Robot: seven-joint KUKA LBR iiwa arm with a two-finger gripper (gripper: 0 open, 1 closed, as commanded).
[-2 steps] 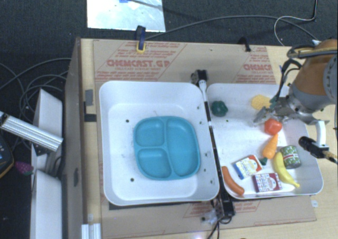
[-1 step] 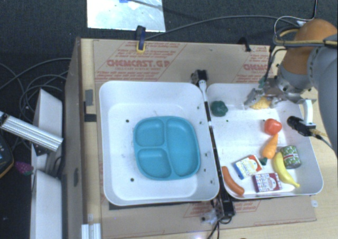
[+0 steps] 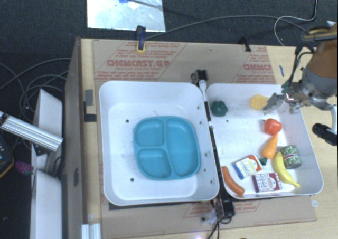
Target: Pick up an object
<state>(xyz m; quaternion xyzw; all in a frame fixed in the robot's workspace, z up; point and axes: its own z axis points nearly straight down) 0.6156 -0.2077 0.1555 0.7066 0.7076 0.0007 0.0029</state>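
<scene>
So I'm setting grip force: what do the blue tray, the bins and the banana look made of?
Blue tray: probably moulded plastic, matte, with uniform colour and rounded compartment edges. Bins: likely thin formed plastic, smooth and white, with soft rounded corners and a faint sheen. Banana: seemingly toy plastic or rubber, in flat even yellow; too small to tell which.

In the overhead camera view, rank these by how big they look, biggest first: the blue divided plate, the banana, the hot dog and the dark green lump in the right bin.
1. Blue divided plate, by far the largest.
2. Banana and hot dog: they look about alike, so I won't rank them.
3. Dark green lump, the smallest.
</scene>
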